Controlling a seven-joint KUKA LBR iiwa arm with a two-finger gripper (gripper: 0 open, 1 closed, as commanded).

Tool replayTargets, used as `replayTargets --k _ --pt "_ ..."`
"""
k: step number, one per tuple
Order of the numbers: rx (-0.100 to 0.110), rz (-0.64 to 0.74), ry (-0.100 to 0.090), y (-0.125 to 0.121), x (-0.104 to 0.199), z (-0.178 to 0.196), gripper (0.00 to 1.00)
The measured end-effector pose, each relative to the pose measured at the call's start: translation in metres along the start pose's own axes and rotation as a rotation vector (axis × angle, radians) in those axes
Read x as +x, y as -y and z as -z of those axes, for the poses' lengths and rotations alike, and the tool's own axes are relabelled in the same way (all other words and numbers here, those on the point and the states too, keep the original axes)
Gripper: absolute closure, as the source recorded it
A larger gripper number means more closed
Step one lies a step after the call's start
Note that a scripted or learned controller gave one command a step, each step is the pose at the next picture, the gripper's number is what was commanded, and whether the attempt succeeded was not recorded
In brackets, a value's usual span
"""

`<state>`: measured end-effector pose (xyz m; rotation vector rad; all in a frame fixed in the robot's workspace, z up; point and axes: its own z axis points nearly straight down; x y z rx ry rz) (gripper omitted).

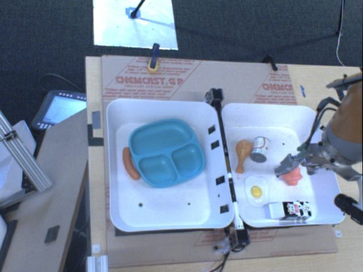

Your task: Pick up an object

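— What's in the left bin point(119, 208)?

— A blue divided plate point(166, 152) in the middle, with a hot dog point(131, 163) touching its left side.

— And the right bin point(272, 115)?

— A drumstick point(243, 153) near its left wall, a small tin can point(260, 149) just beside that, a fried egg point(256, 192) below, a milk carton point(290, 209) along the front edge.

— The arm?

— Its end effector point(288, 166) sits low by the right wall, touching a red object point(292, 177). Open or closed, I cannot tell.

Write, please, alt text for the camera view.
The end effector hangs over the right bin, beside a red toy, near a drumstick, can, fried egg and milk carton. The left bin holds a blue tray and sausage.
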<state>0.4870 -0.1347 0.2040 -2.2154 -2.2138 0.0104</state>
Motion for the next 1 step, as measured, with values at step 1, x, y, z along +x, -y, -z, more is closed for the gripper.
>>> replayTargets --k 1 --pt "-0.013 0.003 0.003 -0.0029 0.0003 0.006 0.0"
